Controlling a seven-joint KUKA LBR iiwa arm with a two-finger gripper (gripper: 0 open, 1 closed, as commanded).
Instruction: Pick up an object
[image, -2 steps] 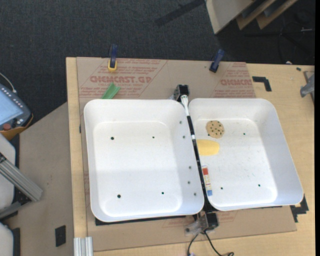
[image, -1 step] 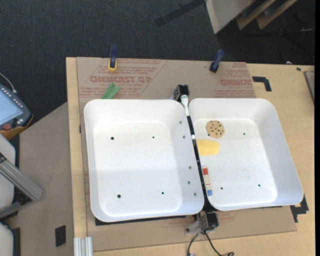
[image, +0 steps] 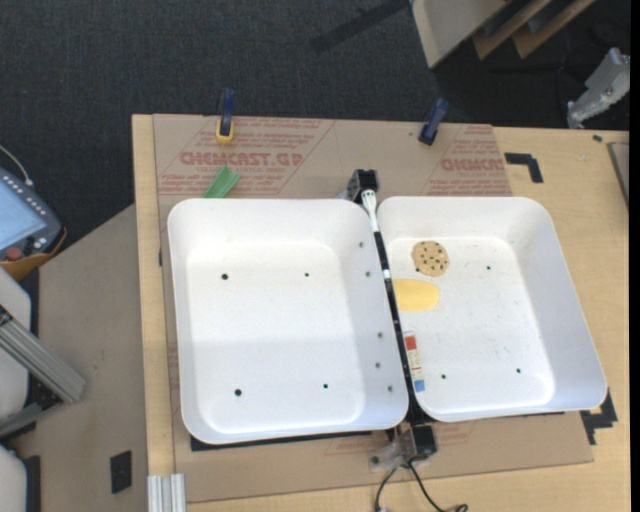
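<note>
Cookie (image: 431, 258) and yellow piece (image: 415, 295) hug right bin's (image: 560, 300) left edge

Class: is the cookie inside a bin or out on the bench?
Inside. The cookie lies flat on the right bin floor, beside a yellow piece.

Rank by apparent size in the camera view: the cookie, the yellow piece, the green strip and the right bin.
1. Right bin, by far the largest.
2. Yellow piece.
3. Cookie, slightly smaller.
4. Green strip, about cookie-sized; it lies farther from the camera, so that order is unsure.
</note>
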